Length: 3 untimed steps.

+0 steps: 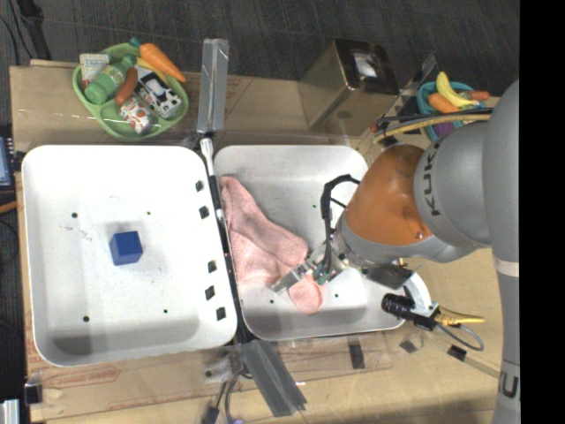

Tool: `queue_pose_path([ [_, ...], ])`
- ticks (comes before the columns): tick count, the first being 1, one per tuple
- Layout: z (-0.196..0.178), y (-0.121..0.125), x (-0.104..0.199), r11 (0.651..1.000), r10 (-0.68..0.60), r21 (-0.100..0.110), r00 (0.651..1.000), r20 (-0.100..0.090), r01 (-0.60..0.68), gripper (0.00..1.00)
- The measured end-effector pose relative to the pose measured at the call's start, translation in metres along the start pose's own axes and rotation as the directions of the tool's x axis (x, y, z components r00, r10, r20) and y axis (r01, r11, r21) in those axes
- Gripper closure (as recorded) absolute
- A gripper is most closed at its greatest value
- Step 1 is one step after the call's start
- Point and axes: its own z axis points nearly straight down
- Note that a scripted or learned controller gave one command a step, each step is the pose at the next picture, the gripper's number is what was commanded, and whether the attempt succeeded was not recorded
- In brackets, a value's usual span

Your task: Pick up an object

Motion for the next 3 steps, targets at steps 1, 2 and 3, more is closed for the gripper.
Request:
queue_pose_path([
  [1,-0.008,0.001,-0.001,1.000,-0.005,0.001,1.000,-0.001,0.005,1.00],
  [2,-0.162,0.039,-0.003,0.982,0.190,-0.003,0.982,0.004,-0.190,1.00],
  [3,-0.147,0.023,0.003,0.986,0.169,-0.001,0.986,0.003,-0.169,1.00],
])
